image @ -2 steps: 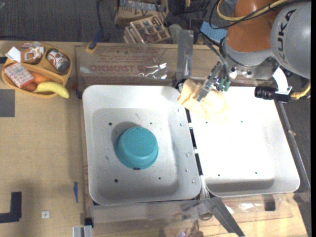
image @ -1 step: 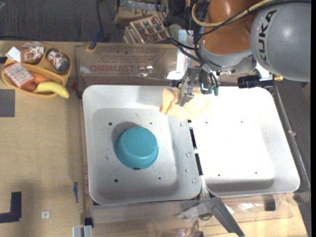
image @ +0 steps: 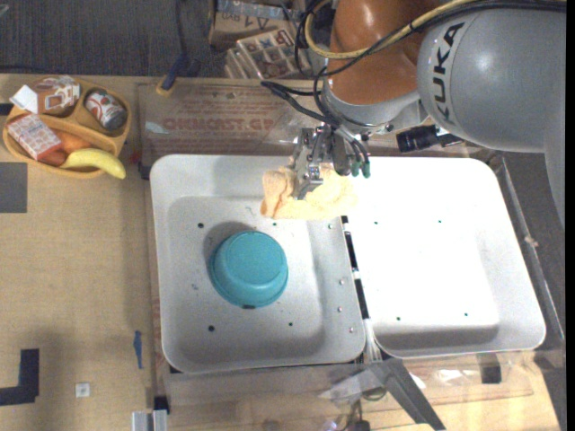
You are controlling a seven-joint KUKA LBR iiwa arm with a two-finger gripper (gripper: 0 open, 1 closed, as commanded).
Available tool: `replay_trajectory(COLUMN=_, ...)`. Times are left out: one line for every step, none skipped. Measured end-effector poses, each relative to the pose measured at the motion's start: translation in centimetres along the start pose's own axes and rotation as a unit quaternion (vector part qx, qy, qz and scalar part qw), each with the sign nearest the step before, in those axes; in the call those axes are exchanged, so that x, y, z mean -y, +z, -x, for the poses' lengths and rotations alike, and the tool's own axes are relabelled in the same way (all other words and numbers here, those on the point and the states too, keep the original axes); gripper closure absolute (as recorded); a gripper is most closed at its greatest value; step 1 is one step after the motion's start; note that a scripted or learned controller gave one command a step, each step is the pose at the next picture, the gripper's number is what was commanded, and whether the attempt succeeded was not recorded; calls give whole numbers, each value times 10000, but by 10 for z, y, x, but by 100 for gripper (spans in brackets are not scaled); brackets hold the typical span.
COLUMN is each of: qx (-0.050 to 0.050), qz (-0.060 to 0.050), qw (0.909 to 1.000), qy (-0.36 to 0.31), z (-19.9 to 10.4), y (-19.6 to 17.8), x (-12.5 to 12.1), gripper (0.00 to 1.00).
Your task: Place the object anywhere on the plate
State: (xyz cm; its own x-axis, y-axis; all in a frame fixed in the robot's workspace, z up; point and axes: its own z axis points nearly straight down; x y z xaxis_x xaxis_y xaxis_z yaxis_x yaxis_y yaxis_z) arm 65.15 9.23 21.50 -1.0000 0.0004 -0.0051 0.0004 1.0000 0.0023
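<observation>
Wooden table (image: 81, 268) carries two white bins side by side | grey arm (image: 490, 57) reaches in from right | left bin (image: 180, 196) holds teal plate (image: 250, 268) near centre | yellow-orange object (image: 292, 196) at left bin's far edge, apart from plate | claw (image: 314, 171) directly over object; whether it is clenched or released, cannot tell

Grey KUKA-lettered arm (image: 490, 65), orange band (image: 377, 34), black and yellow cables (image: 359, 48).
</observation>
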Motion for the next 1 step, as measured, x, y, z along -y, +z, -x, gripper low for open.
replay_trajectory(qx=13, qz=5, qw=10000, qy=-23, z=4, y=-9, x=-52, gripper=100)
